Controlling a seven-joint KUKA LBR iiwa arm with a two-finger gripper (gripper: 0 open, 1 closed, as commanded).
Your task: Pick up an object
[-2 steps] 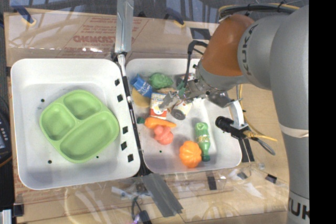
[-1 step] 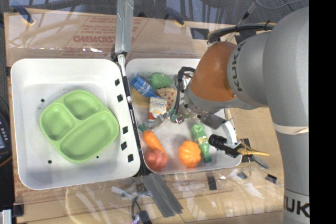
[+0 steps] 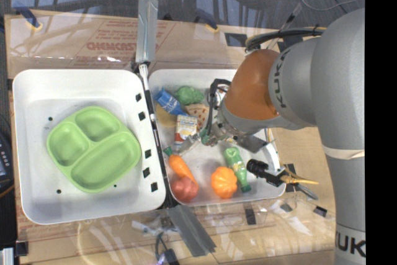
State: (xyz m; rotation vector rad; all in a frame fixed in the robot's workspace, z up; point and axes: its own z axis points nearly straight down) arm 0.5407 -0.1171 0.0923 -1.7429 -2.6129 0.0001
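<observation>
So my fingers [image 3: 208,133] are down in the right bin [image 3: 263,192] near the little carton [image 3: 185,128], can't tell if they're open. Carrot [image 3: 180,166], apple [image 3: 185,188], orange [image 3: 224,182] sit nearby.

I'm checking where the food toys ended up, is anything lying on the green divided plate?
No, the green divided plate sits bare in the left bin, while the carrot and orange lie in the right bin.

The green plate [image 3: 93,149] looks like smooth plastic — a bit shiny. The white bins [image 3: 37,87] look smooth and plastic too. The orange [image 3: 224,182] has a shiny skin. The arm [image 3: 322,84] is dull grey — maybe painted metal.
</observation>
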